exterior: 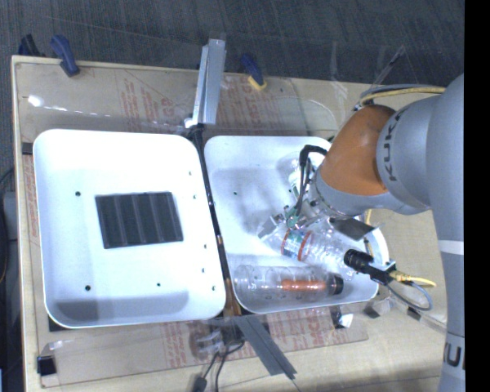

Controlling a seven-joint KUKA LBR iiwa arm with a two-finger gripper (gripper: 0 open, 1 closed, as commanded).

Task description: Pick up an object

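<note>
Camera view: jaws (296,219) low in right bin (245,174), over a small clear bottle (304,243) with a red label; can't tell if they're closed or gripping it. Larger clear bottle (287,283) lies along the bin's near wall. Left bin (57,170) holds a dark ribbed slab (139,219). Both bins sit on the bench (106,88).

2 white bins (57,162), dark ribbed panel (139,219), clear bottle (290,283), orange-banded grey arm (408,153).
</note>
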